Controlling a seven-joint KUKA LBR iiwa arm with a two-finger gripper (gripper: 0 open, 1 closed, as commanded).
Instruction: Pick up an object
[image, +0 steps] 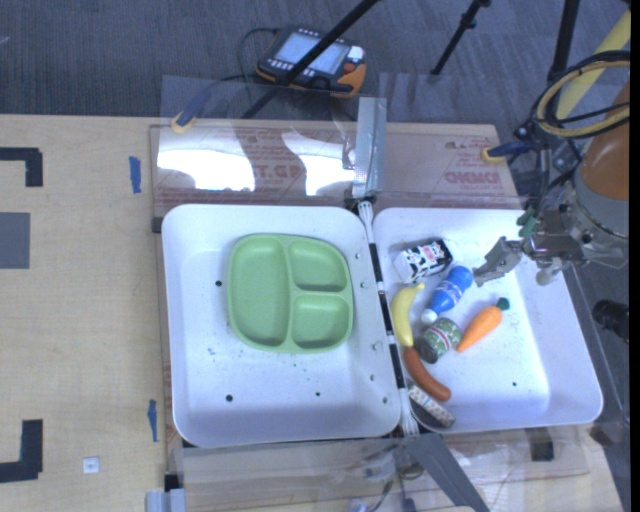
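Carrot (481, 327) | long axis diagonal, green top upper right | end effector (503, 256) open, holding nothing, above it

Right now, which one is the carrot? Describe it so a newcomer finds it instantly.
Look in the right-hand white bin, at the cluster of small items near its left wall. The carrot lies at the cluster's right edge, tilted, just right of the blue bottle. It is the only orange piece with a green tip.
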